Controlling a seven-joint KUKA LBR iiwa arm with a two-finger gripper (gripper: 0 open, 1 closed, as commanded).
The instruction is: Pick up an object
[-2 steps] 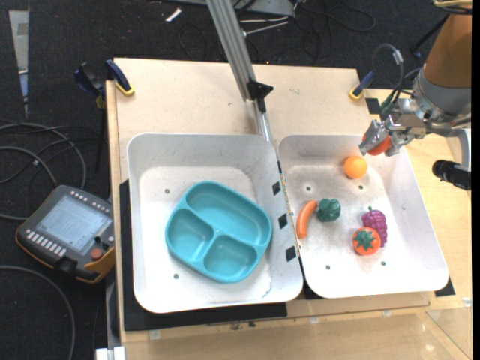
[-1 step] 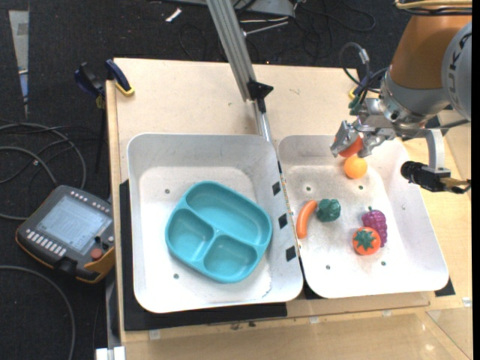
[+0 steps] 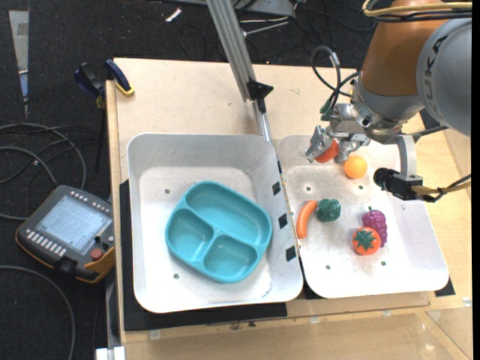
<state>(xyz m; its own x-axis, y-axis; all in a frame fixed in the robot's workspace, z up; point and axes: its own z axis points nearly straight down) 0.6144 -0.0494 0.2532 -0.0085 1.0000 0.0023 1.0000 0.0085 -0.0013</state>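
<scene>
A small red-orange object (image 3: 327, 153) sits between the fingers of the tool (image 3: 330, 150), closed on it at the right bin's (image 3: 420, 268) far edge. Lift straight and slowly, clear of the orange ball (image 3: 355, 167) just beside; the grip looks shallow.

The grey KUKA arm (image 3: 439, 58) enters from the upper right, its broad orange band (image 3: 401, 32) sitting just above the wrist. From there the wrist turns down and to the left, toward the far edge of the right-hand bin. The metal two-finger gripper (image 3: 328, 150) hangs at its end (cables loop around the wrist housing), with its fingers closed around a small red-orange piece that shows between the fingertips.
</scene>
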